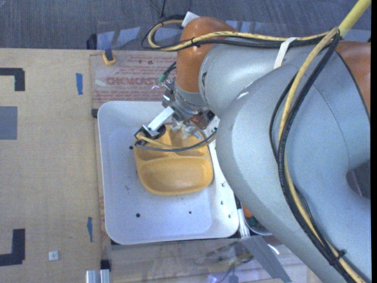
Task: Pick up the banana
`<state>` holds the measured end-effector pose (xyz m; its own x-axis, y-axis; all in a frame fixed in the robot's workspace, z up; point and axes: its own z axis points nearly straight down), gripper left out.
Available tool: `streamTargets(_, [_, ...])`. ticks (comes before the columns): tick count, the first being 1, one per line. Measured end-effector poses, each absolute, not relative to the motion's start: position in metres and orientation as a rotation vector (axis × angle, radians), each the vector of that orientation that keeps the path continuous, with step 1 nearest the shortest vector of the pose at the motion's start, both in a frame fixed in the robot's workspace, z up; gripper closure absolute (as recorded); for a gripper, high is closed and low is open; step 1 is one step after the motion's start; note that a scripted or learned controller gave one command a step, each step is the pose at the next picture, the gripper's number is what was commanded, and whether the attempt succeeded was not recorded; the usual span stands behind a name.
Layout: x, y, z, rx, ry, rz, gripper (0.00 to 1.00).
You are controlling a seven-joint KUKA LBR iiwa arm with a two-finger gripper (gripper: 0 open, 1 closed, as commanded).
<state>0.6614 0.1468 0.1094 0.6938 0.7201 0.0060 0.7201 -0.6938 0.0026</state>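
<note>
gripper (184, 127) over yellow dish (175, 174) in white bin (118, 208)

Soft, even light falls from above. The white bin (118, 217) is bright without hard glare. The grey arm (294, 158), close to the camera, looks slightly blurred and has a mild shine. Small details around the gripper (181, 128) are unclear.
</note>
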Motion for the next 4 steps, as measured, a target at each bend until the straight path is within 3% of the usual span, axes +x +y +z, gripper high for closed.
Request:
streamTargets(1, [0.658, 0.203, 0.224, 2.924, 1.15, 0.0, 1.0])
streamTargets(2, [0.657, 0.204, 0.224, 2.924, 1.15, -0.002, 0.0])
streamTargets(3, [0.64, 0.15, 0.188, 2.487, 1.923, -0.004, 0.0])
streamTargets(4, [0.579, 0.106, 0.128, 2.431, 1.998, 0.002, 0.0])
